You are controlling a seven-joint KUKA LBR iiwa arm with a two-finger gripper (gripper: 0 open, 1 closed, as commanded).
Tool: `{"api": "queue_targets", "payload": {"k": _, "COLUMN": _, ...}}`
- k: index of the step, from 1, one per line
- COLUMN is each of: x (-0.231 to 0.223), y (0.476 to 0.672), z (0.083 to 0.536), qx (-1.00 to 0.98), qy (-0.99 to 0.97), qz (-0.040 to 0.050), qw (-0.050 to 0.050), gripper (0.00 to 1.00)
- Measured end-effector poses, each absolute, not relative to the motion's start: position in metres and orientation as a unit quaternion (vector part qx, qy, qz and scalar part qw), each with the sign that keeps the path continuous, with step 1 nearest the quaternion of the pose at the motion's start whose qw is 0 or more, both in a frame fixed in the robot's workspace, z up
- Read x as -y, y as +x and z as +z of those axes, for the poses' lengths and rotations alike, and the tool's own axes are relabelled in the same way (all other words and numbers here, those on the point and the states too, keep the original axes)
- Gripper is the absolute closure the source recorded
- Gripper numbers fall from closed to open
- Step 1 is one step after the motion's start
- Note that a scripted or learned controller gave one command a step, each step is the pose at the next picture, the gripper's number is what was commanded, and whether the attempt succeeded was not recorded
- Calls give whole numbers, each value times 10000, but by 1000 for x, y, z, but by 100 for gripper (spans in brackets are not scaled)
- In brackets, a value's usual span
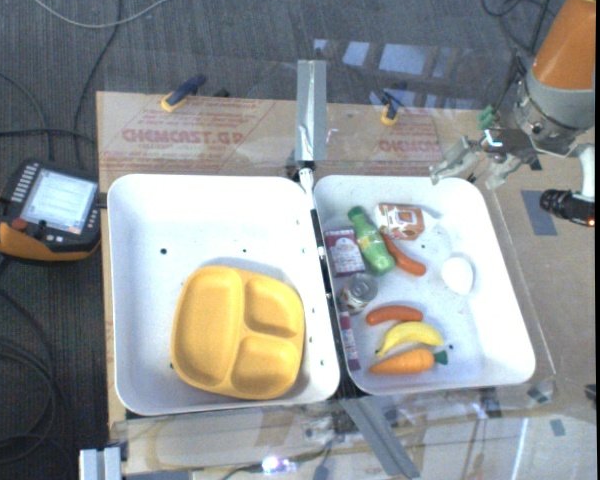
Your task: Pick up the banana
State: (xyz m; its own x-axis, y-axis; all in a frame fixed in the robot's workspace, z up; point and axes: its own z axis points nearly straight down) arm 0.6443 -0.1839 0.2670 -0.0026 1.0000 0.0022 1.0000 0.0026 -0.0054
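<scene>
The banana [410,337] is lying near the front of the right bin [505,313], touching the carrot [403,363] just in front of it, with a red sausage [393,315] just behind. Beside them, the left bin [140,228] is bearing a yellow divided tray [239,332]. Farther back, a green bottle [371,239] is lying among small packets. Beyond the far right corner the gripper [472,162] is hovering — fingers spread wide, gripping nothing — well apart from the banana.

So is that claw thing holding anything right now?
No, nothing is held. The gripper hangs above the right bin's far corner, while the banana lies inside the bin.
</scene>
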Motion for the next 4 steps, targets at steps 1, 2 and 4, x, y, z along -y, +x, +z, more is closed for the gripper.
{"api": "queue_targets", "payload": {"k": 1, "x": 187, "y": 661, "z": 221, "qx": 7216, "qy": -6923, "qz": 33, "qw": 11, "gripper": 0}}
{"api": "queue_targets", "payload": {"k": 2, "x": 165, "y": 617, "z": 113, "qx": 7589, "qy": -6511, "qz": 18, "qw": 23, "gripper": 0}}
{"api": "queue_targets", "payload": {"k": 4, "x": 151, "y": 485, "z": 178, "qx": 8541, "qy": -5200, "qz": 2, "qw": 17, "gripper": 0}}
